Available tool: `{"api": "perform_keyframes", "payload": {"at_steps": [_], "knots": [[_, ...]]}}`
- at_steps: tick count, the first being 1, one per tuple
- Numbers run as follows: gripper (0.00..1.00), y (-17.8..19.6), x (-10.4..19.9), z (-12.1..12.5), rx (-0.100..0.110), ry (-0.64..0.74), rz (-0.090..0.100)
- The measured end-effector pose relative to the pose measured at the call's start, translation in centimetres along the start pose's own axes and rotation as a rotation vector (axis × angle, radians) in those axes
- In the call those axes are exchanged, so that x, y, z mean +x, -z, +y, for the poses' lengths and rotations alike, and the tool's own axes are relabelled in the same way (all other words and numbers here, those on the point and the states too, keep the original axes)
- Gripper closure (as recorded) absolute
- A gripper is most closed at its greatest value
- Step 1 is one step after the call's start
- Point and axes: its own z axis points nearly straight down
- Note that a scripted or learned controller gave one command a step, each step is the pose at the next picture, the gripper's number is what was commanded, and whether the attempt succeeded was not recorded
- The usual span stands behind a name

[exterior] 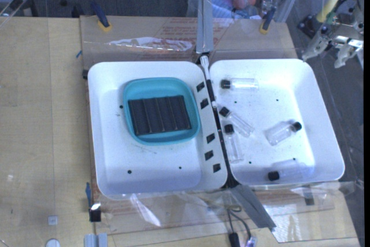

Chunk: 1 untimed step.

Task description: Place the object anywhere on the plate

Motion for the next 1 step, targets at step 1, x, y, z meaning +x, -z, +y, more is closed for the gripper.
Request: {"api": "perform_keyframes", "payload": {"at_steps": [1], "knots": [[0.0, -1.8, 0.1, -0.04, 0.004, -0.005, 0.0]]}}
